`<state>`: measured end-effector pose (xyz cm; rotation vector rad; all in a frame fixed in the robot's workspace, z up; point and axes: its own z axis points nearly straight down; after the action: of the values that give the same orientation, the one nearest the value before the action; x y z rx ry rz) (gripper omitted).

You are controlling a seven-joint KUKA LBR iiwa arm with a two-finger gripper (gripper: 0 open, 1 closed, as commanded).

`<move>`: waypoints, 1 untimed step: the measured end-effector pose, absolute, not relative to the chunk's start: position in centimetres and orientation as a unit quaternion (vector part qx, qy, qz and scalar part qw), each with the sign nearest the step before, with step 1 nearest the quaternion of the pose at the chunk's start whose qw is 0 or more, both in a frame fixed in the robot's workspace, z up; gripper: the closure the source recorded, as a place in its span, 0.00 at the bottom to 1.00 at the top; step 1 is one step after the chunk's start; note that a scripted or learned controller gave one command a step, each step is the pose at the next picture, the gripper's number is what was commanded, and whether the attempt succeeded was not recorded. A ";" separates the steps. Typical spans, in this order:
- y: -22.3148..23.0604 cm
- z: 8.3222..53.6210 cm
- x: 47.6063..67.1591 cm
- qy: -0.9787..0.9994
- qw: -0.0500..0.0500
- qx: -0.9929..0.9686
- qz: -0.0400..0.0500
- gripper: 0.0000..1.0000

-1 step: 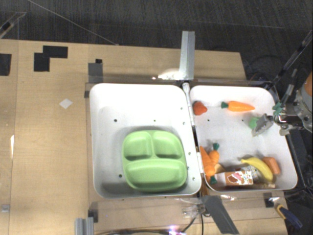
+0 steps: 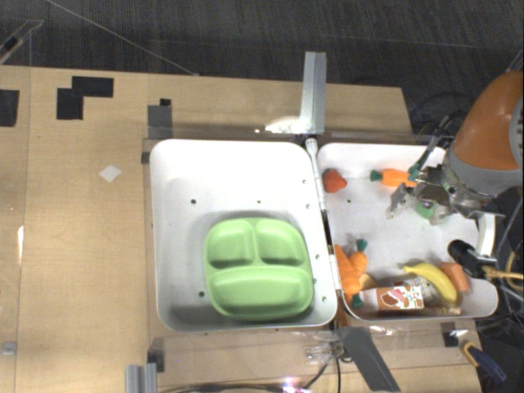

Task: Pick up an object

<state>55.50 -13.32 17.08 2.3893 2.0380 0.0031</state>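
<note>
The right bin (image 2: pixel 368 219) holds several toy foods. At its back lie a red strawberry-like piece (image 2: pixel 334 181) and a small carrot (image 2: pixel 391 176). Along its front sit an orange carrot bunch (image 2: pixel 350 270), a brown drink carton (image 2: pixel 399 298), a banana (image 2: pixel 432 278) and an orange sausage-like piece (image 2: pixel 457 277). My gripper (image 2: pixel 407 195) hangs over the back right of this bin, just in front of the small carrot. A small green object (image 2: pixel 424 210) shows beside the gripper; whether it is held is unclear.
The left bin (image 2: pixel 176 219) bears a green divided plate (image 2: pixel 258 267) toward its front. A metal post (image 2: pixel 314 97) stands behind the wall between the bins. The grey and orange arm (image 2: pixel 491 150) covers the right bin's far right corner.
</note>
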 end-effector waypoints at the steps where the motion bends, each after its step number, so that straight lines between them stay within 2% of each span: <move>1: -12.0 12.0 62.2 0.640 0.001 0.769 0.002 0.00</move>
<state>62.23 -12.03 11.96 2.4140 2.0082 0.0050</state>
